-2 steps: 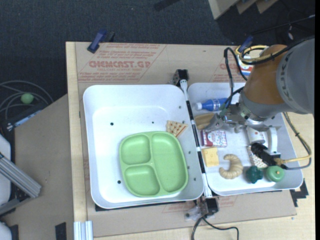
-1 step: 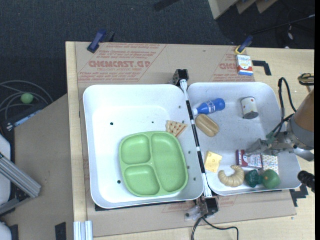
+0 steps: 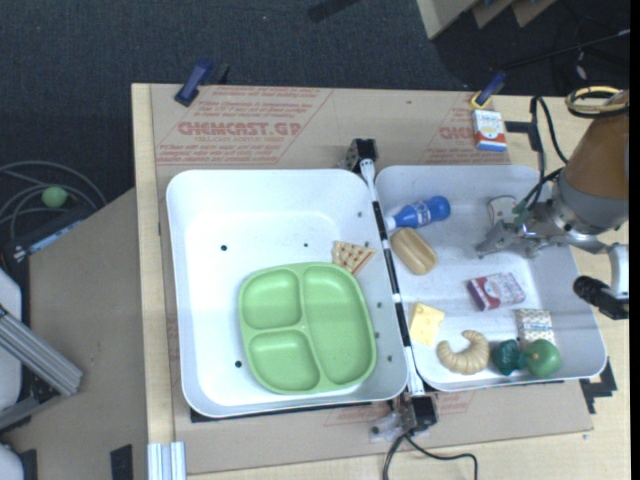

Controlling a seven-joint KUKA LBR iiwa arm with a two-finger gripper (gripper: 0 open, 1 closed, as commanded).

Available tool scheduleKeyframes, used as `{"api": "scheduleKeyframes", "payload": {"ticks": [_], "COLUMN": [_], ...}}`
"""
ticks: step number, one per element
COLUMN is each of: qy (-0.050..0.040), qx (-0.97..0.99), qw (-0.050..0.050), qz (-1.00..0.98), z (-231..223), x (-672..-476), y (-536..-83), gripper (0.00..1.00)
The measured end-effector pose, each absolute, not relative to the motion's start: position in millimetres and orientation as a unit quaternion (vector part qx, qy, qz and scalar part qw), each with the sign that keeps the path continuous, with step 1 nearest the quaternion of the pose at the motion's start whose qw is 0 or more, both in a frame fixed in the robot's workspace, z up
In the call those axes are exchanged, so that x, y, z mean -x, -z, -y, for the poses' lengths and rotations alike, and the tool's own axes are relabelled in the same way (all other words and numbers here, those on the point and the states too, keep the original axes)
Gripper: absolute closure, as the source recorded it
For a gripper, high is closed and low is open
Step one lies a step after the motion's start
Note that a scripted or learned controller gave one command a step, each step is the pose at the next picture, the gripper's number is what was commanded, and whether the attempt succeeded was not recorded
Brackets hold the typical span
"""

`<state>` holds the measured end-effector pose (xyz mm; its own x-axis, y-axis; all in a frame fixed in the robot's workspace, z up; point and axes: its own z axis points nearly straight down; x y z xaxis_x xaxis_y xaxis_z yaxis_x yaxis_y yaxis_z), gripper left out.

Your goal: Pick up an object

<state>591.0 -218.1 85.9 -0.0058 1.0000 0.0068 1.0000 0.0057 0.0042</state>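
Note:
My gripper hangs over the right bin, in its upper right part, on the grey arm with its orange band. It sits just above a red packet and to the right of a blue bottle and a tan bread roll. Nothing is visibly held in it. Lower in the same bin lie a yellow cheese wedge, a croissant, a patterned packet and two green round pieces.
The left bin holds a green divided plate and a waffle piece by the dividing wall. A small carton and blue clamps sit on the cardboard behind the bins.

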Motion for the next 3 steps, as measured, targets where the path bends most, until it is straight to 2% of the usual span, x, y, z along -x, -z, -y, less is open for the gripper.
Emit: {"api": "scheduleKeyframes", "payload": {"ticks": [1, 2, 3], "qy": [0.0002, 0.0028, 0.0020], "qx": [0.707, 0.705, 0.706], "qw": [0.001, 0.004, 0.011], "qz": [0.708, 0.709, 0.708], "z": [153.0, 218.7, 215.6], "x": [-535.1, -611.3, -666.4], "y": [-84.1, -84.9, -83.4], "gripper": [0.00, 0.00, 0.00]}}
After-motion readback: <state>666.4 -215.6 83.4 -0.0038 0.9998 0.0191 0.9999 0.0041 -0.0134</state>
